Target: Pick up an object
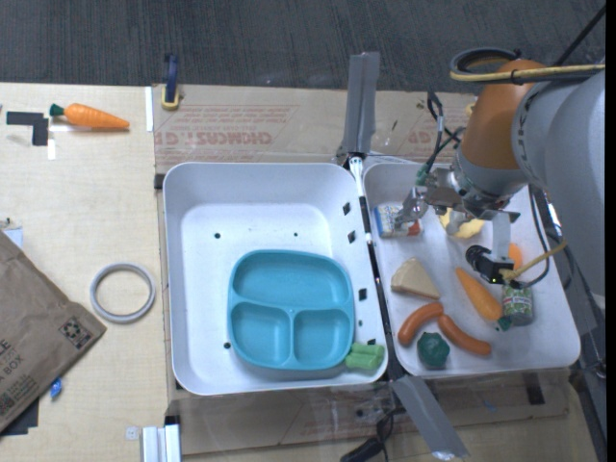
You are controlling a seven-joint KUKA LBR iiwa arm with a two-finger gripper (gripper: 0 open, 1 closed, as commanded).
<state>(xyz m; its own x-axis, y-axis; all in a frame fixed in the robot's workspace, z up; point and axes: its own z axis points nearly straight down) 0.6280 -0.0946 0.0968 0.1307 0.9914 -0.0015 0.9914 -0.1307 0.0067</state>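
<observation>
— How far along are you?

— From the camera above the bench: barely begun, I'd judge. My claw (421, 200) hangs low over the back of the right bin (558, 349), just beside a small packet (393, 220) near the bin's left wall. Whether it is wide or narrow I cannot tell — the wrist and cables sit over it — and I see nothing between its tips. So nothing is lifted yet; the grasp and the lift both remain.

— Which thing is it to be?

— Any will do. The packet is nearest, so that is my guess.

— Count what's there.

— In the right bin: one packet, one yellow piece (468, 227) under my wrist, one cheese wedge (414, 279), two sausages (421, 322) (464, 335) lying near each other, one carrot (478, 295), one dark green lump (433, 351), and one small jar (517, 306) by the right wall. Anything under my arm is hidden. In the left bin (192, 258): one blue tray (289, 308) with three compartments, and one green block (366, 357) touching its front right corner.

— And outside the bins?

— One more carrot (89, 116) far left on the bench, one ring (122, 291), and one brown box (34, 340) at the left edge.
</observation>
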